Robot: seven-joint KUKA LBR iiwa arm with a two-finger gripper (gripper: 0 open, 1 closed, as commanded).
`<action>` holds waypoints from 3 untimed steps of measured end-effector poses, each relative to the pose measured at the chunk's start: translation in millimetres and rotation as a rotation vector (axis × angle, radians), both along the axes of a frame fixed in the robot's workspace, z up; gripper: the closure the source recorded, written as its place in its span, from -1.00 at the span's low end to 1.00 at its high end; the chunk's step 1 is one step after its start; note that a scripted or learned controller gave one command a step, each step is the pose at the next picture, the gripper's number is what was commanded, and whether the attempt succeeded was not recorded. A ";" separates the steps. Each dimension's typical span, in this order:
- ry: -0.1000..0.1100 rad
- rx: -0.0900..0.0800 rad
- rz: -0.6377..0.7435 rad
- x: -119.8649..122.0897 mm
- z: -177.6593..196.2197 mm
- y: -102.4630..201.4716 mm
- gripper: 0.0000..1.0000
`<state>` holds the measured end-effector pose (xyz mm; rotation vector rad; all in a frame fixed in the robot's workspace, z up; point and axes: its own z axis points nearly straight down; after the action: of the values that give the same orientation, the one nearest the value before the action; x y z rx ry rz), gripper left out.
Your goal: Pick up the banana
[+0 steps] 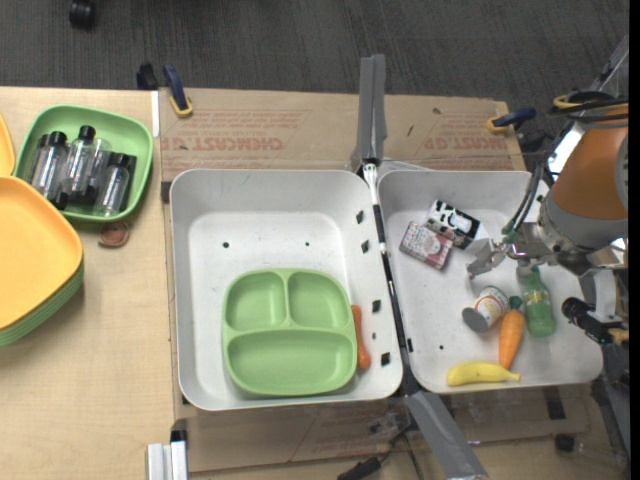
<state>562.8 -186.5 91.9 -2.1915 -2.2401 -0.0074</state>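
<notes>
We find the yellow plastic banana [482, 373] lying flat near the front edge of the right white bin [440, 200], just below an orange plastic carrot [510, 338]. The two-finger gripper [498, 255] hovers above it; whether clenched or released, we cannot tell.

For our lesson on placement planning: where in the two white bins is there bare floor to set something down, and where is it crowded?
Left bin: bare floor above the green divided plate, toward the far wall. Right bin: bare patch below the pink packet, left of the can. Crowded: the right bin's near-right corner, with can, carrot, green bottle and banana.
</notes>
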 end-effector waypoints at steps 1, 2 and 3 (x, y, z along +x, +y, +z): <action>-0.001 -0.005 0.218 0.1 -0.6 -3.6 -1.00; -0.001 -0.009 -0.029 -0.1 7.1 10.1 -1.00; -0.003 -0.001 0.139 -10.5 0.4 -3.4 -1.00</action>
<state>552.3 -189.9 92.3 -2.0323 -2.3886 -0.0084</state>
